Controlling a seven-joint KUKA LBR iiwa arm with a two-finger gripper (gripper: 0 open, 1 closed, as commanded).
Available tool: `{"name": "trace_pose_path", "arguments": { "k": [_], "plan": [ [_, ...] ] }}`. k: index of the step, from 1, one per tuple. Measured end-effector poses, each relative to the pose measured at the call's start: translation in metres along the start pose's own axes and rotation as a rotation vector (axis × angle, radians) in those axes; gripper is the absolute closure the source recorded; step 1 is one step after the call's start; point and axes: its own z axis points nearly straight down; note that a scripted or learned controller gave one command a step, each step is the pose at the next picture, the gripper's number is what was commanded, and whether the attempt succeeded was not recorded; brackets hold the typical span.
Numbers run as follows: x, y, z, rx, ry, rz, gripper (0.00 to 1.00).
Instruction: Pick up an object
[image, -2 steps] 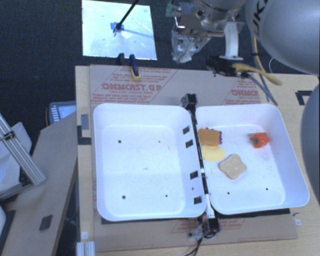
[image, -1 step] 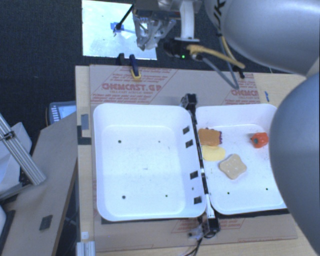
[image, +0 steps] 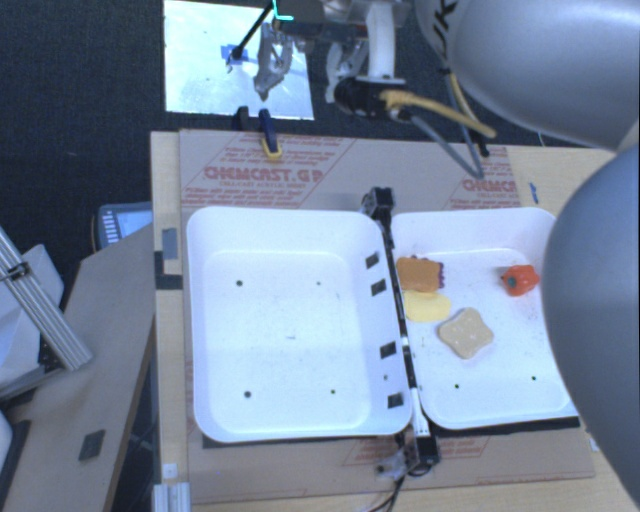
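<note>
Far left: a ribbed aluminium rail (image: 42, 312) lay slantwise off the bench edge, with a small grey-blue device (image: 124, 222) just above it. The bench carried a brown cardboard sheet (image: 300, 170) printed "CHEMCAST", and both bins sat on it.

Behind the sheet, at upper left, was a reflective panel (image: 205, 60). A dark clamp with a yellow tip (image: 268, 136) stood at the sheet's back edge, just below the panel.

The gripper (image: 268, 78) hung over the panel's right part, well apart from both bins. It appeared as a small metallic shape, probably the finger assembly, and was too blurred for me to tell whether it was open or closed. Nothing could be seen in its grasp.

The left bin (image: 210, 230) was white and shallow, with small dark dots on its floor. A row of black clips (image: 384, 300) ran down the seam where the two bins met, and wires trailed out at the seam's near end.

The right bin (image: 470, 222) held all the task objects:
- an orange-brown block with a purple edge (image: 420, 273), near the seam
- a flat yellow piece (image: 428, 307), touching the block's near side
- a tan toast-shaped slice (image: 465, 333), just right of and below the yellow piece
- an orange-red toy vegetable (image: 518, 280), apart from the others toward the bin's right wall; exact kind not clear

The grey arm (image: 590, 300) covered the bin's right edge and the upper right corner. A yellow cable (image: 430, 105) ran along its wrist end.
</note>
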Motion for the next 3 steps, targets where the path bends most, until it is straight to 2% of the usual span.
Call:
{"name": "trace_pose_path", "arguments": {
  "k": [1,2,3],
  "plan": [
    [0.0,0.0,-0.012,-0.003,0.001,-0.004,1.0],
    [0.0,0.0,-0.048,-0.003,0.001,-0.002,1.0],
    [0.0,0.0,-0.056,0.0,0.0,-0.003,1.0]
  ]
}}
